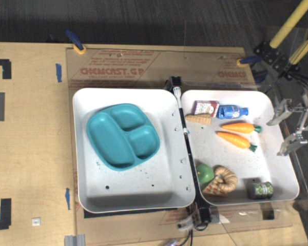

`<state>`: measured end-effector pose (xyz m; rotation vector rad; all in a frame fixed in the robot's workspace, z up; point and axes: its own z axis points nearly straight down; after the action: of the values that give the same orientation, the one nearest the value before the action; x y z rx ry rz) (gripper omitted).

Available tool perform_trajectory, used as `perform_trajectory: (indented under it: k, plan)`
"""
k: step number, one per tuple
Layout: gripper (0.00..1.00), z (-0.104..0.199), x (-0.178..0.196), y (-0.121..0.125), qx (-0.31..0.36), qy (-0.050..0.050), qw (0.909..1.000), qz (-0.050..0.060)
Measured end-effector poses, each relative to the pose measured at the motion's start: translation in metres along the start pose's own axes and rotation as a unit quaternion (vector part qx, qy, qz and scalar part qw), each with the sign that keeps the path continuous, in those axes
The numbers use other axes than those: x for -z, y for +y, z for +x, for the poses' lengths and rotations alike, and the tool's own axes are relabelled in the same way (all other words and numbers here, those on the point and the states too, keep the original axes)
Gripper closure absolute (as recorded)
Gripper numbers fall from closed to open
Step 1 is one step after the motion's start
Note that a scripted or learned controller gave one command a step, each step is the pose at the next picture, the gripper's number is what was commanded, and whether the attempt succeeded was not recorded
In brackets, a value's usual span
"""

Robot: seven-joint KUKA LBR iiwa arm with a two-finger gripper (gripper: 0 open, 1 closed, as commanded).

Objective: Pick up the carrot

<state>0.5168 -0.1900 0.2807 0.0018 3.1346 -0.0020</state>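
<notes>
Where the bench starts on the left, bare brown board, then the left bin (87, 188) with a teal divided plate (123, 136) lying flat in it. Just beyond the black divider, in the right bin (277, 176): a small dark red carton (205, 107) and a waffle-like wedge (197, 119) at the far side, with a blue bottle (232, 111) on its side next to them. Below the bottle, two carrots nearly parallel and close together, green ends pointing right: upper carrot (238, 128), lower carrot (234, 140), both lying loose on the bin floor. Nearer the front, a green round fruit (205, 174) touching a braided brown pastry (220, 181), and a dark green can (260, 189) on its side.

At the bin's right rim, the gripper (288, 128), fingers spread wide with nothing between them, well right of both carrots and touching neither. Hard to make out against the clutter behind it; wrist and arm cut off by the edge.
</notes>
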Motion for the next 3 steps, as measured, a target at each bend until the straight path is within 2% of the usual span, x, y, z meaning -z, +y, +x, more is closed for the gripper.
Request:
perform_trajectory:
  k: [1, 2, 3]
  plan:
    - [0.00, 0.008, -0.174, 0.025, 0.013, 0.005, 0.9999, -0.002]
    - [0.00, -0.067, -0.191, 0.060, 0.006, -0.005, 1.0000, -0.001]
    - [1.00, -0.070, -0.177, 0.060, 0.006, -0.010, 0.9999, 0.000]
